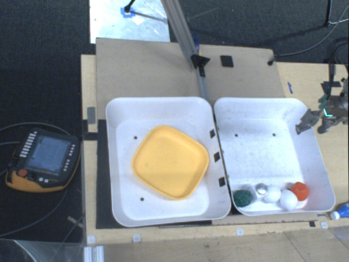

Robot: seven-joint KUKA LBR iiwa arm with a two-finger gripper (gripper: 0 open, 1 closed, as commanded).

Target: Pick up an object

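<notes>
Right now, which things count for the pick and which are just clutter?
For the pick:
- tool, over the right bin's far right rim
- yellow plate in the left bin
- green ball, small grey ball, two white balls, orange piece, along the right bin's near wall

Lying about:
- pendant on the floor, left
- metal pole

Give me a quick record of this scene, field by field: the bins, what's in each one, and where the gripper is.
left bin: holds one yellow plate, lying flat near the middle
right bin: holds a cluster along its near edge
cluster, left to right: dark green object, small silver ball, small white ball, larger white ball, orange-red object
gripper: over the right bin's far right corner, apart from the cluster
held: nothing visible between the fingers
beside bench: pendant controller on the floor at left
</notes>
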